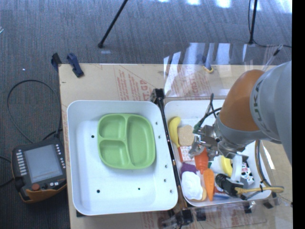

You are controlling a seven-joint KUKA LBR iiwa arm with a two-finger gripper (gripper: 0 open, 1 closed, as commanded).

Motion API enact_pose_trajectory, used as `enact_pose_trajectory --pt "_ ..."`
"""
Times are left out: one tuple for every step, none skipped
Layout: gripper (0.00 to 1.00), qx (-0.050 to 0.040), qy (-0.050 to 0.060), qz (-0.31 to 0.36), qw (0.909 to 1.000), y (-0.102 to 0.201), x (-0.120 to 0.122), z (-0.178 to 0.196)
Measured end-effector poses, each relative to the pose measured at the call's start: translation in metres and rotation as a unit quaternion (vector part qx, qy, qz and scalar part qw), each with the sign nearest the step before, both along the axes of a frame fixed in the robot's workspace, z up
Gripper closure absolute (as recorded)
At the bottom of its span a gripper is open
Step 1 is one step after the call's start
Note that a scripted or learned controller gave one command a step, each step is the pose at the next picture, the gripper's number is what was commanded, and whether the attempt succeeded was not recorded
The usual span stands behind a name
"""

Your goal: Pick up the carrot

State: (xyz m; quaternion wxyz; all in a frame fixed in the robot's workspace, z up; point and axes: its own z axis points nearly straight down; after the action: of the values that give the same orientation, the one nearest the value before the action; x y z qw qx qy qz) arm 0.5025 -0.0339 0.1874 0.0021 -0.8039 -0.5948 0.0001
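Observation:
The carrot (pixel 202 162) is an orange tapered piece lying in the right bin (pixel 189 105), amid a pile of toy food. A second orange piece (pixel 208 181) lies just below it, toward the bin's front. My gripper (pixel 202 148) hangs right over the carrot's upper end, at or very near it, and the grey wrist with its orange band (pixel 243 109) covers the bin's right half. The view does not reveal whether the carrot is gripped.
A yellow banana (pixel 174 127), a brown bread slice (pixel 186 135), a purple piece (pixel 188 167), a white lump (pixel 192 185) and a yellow item (pixel 226 165) crowd around the carrot. The left bin (pixel 78 128) holds a green divided plate (pixel 127 140).

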Motion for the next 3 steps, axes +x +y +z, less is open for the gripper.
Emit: enact_pose_trajectory --pt "1.00 0.0001 0.000 0.078 0.9970 -0.076 -0.024 -0.089" --pt "1.00 -0.0005 0.001 -0.124 0.9923 -0.053 0.025 -0.031" --pt "0.00 -0.0008 0.003 -0.124 0.9923 -0.053 0.024 -0.032"
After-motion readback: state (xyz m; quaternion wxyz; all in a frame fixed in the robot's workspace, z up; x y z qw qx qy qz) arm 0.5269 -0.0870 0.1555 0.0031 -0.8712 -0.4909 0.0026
